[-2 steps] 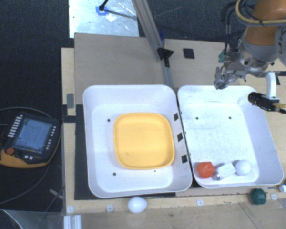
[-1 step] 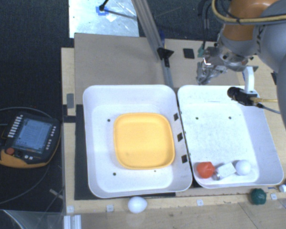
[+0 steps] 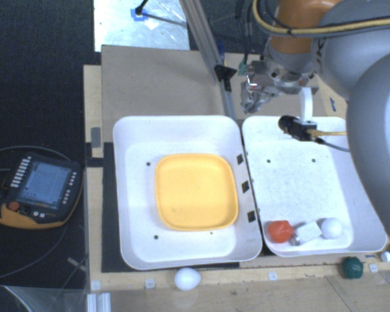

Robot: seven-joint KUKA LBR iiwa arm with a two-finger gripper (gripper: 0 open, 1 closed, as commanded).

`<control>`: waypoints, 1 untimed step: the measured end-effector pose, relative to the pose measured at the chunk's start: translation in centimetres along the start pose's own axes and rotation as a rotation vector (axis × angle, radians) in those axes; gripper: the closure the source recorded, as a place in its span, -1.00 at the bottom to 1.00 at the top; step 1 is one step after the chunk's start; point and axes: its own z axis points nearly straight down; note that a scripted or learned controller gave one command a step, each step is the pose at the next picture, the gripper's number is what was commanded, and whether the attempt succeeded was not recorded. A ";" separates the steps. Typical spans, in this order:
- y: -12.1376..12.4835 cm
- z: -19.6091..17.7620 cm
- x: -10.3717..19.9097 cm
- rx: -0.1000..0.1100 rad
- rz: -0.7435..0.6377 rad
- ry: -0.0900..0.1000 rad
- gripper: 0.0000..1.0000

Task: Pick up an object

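Observation:
A yellow square plate [image 3: 196, 191] lies in the left white bin [image 3: 133, 187]. In the right bin [image 3: 312, 181], near its front edge, sit a small red-orange object [image 3: 279, 231], a white and grey piece [image 3: 307, 233] and a white ball [image 3: 331, 227]. My gripper [image 3: 255, 101] hangs high above the bench, over the far edge where the two bins meet, well away from those objects. Nothing shows between its fingers.
A white egg-shaped object [image 3: 187, 279] and a dark green ball [image 3: 351, 268] lie on the bench in front of the bins. A teach pendant [image 3: 38, 190] rests on the floor at left. A slanted metal pole [image 3: 205, 34] crosses behind the bins.

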 end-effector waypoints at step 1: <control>-0.2 -0.4 4.9 0.000 0.000 0.000 1.00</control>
